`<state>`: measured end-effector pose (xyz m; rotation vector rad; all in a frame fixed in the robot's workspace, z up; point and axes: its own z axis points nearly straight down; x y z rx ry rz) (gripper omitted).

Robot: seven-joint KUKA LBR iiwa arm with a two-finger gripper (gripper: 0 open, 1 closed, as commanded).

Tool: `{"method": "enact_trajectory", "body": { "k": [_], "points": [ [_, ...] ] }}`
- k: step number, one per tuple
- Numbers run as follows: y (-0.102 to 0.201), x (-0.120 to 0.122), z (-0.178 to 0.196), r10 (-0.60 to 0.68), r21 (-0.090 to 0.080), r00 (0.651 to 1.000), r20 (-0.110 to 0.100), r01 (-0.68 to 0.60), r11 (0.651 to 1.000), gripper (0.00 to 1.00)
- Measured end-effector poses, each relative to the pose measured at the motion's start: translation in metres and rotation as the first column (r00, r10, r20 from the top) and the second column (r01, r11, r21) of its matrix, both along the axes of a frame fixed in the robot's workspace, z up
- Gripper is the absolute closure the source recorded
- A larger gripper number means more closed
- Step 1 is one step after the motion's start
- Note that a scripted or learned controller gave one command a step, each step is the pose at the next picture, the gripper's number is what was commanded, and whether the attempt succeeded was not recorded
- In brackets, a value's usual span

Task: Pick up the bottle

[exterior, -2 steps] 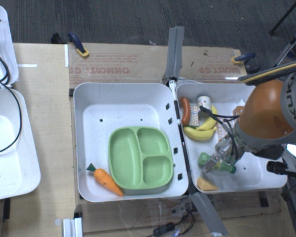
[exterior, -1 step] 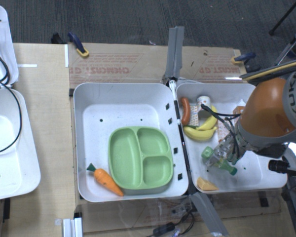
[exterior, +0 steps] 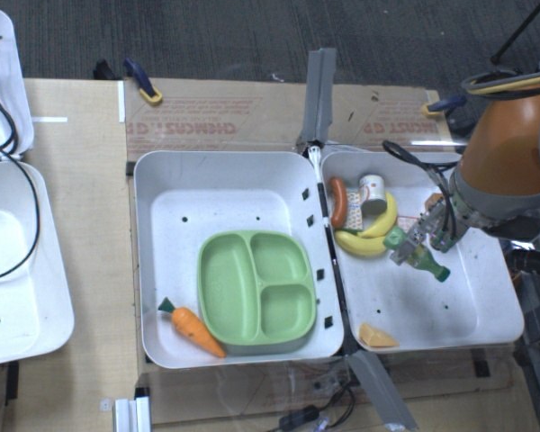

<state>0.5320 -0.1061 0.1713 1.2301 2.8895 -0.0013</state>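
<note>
The pincer (exterior: pixel 429 232) hangs low over the right bin (exterior: pixel 468 322), below the grey wrist and the orange band of the arm (exterior: pixel 513 151), which comes in from the right side of the view. Whether it is spread or pressed together cannot be told, since wrist hardware and cables blur its tip. The bottle (exterior: pixel 420 256), clear-bodied with green ends, lies tilted on the bin floor right at the pincer's tip, its green cap pointing down and to the right; whether the two touch cannot be told. Just to the left of the pincer, a banana (exterior: pixel 371 235) curves across the bin floor, its near end close to the bottle's other green end. Beyond the banana, farther left, a reddish sausage (exterior: pixel 339 202) lies along the bin's left wall, with a small white can (exterior: pixel 372 190) beside it. Below and left of the pincer, an orange wedge (exterior: pixel 377 337) rests near the bin's front corner. Well to the left, across the divider, the left bin (exterior: pixel 162 241) carries a green sectioned plate (exterior: pixel 256 288) and a toy carrot (exterior: pixel 192 327) touching the plate's lower left edge. Both bins sit on the wooden surface (exterior: pixel 90 133).
</note>
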Motion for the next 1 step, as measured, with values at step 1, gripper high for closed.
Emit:
{"method": "enact_trajectory", "body": {
  "k": [1],
  "points": [
    [0.0262,-0.0294,0.0806,-0.345,-0.001,0.939,0.000,0.345,0.939,1.00]
  ]
}}
